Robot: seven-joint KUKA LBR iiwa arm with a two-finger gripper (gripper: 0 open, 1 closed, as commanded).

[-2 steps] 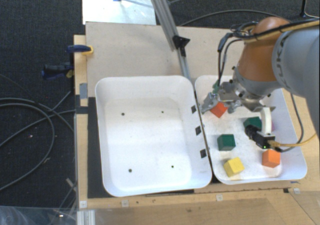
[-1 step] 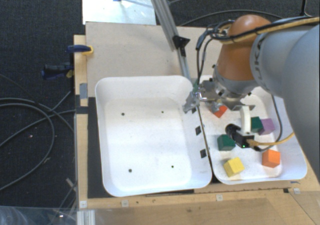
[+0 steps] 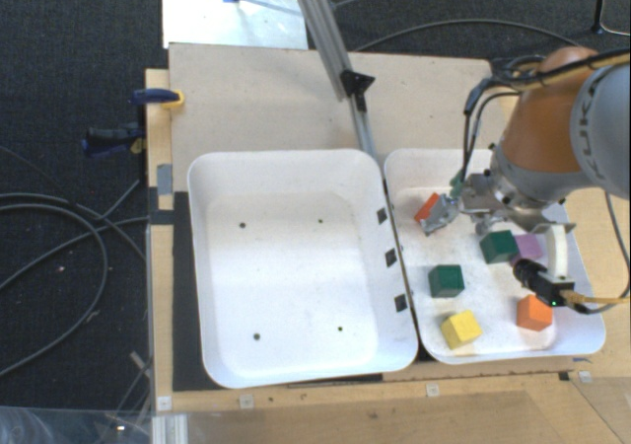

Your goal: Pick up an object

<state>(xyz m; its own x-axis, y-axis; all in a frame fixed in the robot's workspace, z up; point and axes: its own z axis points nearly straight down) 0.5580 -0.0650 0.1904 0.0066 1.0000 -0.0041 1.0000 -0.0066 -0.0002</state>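
Note:
The right bin [image 3: 590, 338] holds several small blocks: an orange-red one [image 3: 427, 206] near its left wall, a dark green cube [image 3: 447, 280], a yellow cube [image 3: 460, 329], an orange cube [image 3: 533, 314], a teal block [image 3: 499, 246] and a pink block [image 3: 530, 246] touching it. My gripper [image 3: 463, 221] hangs low over the bin's upper middle and is open. Its left fingertip sits right beside the orange-red block, which lies outside the fingers. The teal block lies just below the right fingertip. Nothing is between the fingers.
The left bin [image 3: 212, 176] stands beside the right one, with black clips [image 3: 390, 257] on the shared wall. A slanted metal pole [image 3: 325, 18] ends near the bins' top junction. Cables hang from the arm over the right bin's right side.

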